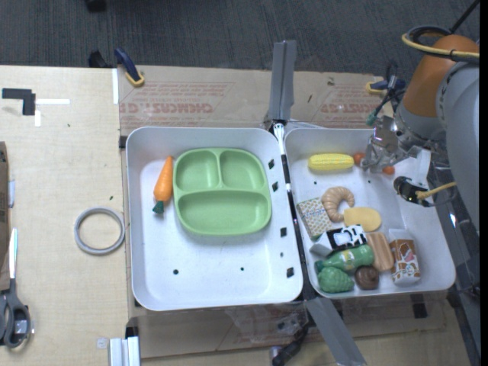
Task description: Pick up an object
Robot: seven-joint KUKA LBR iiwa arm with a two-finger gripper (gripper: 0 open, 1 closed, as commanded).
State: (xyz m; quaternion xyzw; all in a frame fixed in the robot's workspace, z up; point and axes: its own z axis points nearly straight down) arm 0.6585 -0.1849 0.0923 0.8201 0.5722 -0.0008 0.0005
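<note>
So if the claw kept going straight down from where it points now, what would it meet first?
Probably the bare floor of the right bin. The claw hangs near the far side, with the corn cob just to its left. Depth is unclear from above, so it might clip the cob's end.

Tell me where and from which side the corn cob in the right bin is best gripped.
Probably from above, across the middle of the corn cob. It lies flat, its long axis running left-right in the camera view, with bare bin floor on both long sides. The gripper sits just off its right end.
</note>
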